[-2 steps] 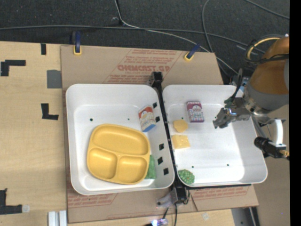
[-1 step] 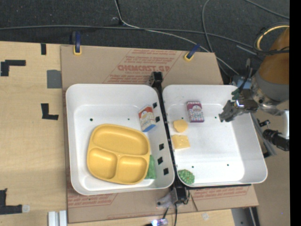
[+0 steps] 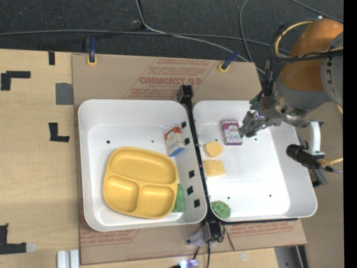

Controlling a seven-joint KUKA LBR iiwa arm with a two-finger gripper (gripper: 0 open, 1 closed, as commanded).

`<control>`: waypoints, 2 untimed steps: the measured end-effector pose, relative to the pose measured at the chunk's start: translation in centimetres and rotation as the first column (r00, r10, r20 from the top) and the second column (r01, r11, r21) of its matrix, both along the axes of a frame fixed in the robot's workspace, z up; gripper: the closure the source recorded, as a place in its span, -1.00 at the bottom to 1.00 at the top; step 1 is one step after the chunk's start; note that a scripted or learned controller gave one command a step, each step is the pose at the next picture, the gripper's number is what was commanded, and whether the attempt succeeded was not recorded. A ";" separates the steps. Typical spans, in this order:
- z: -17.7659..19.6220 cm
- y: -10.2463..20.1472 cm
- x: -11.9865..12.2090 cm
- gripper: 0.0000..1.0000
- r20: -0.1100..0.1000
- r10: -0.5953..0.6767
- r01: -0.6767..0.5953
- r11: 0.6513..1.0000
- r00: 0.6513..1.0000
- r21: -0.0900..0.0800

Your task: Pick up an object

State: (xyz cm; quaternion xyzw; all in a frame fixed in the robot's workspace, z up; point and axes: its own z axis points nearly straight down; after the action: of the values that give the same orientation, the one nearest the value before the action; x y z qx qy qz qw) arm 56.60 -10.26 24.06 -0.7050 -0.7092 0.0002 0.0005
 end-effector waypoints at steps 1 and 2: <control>0.0 6.2 1.4 1.00 0.000 0.001 -0.001 1.000 1.000 0.001; -1.0 12.2 2.7 1.00 -0.001 0.001 -0.001 1.000 1.000 0.000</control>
State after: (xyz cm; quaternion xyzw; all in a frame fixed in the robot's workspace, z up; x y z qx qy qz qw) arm 59.29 1.95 23.02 -0.7047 -0.7095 0.0004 0.0008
